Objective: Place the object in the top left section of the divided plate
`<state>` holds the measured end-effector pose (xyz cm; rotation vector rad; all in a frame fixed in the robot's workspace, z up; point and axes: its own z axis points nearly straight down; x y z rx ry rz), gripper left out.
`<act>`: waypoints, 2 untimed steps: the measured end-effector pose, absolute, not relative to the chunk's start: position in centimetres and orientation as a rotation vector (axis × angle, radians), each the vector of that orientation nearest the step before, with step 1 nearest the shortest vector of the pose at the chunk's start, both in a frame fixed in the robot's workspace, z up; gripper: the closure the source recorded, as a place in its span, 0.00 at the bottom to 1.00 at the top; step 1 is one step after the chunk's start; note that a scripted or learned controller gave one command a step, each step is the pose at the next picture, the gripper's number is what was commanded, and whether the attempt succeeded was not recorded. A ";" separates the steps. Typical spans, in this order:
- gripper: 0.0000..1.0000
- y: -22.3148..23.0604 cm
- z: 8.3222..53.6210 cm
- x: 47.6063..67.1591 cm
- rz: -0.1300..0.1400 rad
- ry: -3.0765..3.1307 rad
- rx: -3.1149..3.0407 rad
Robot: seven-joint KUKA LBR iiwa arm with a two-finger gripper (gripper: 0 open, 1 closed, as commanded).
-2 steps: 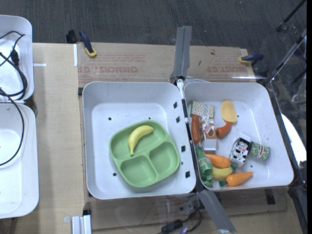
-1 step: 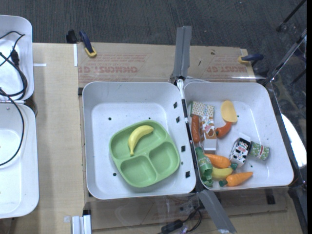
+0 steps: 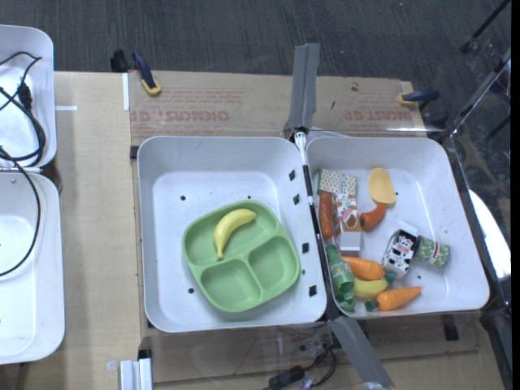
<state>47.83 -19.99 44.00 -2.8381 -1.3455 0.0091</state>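
Camera view looks down on a table (image 3: 89, 218) with two white bins side by side. Left bin (image 3: 162, 242) holds a green divided plate (image 3: 240, 258), and a yellow banana (image 3: 231, 227) lies in the plate's large upper-left section. Its long axis runs diagonally, one end toward the lower left near the plate's inner divider, the other end curving to the upper right beside the rim. Nothing rests on or against it. Right bin (image 3: 455, 218) is crowded: a small carton (image 3: 344, 201), a yellow chip-like piece (image 3: 381, 185), orange carrots (image 3: 398, 297), a cow-patterned toy (image 3: 399, 252) and a green cup (image 3: 433, 253). I cannot tell the pincer's state
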 end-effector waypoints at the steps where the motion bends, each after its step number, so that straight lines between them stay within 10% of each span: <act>1: 0.00 -17.3 44.0 49.4 0.009 -1.610 -2.696; 2: 1.00 -17.3 44.7 49.6 0.017 -1.613 -2.694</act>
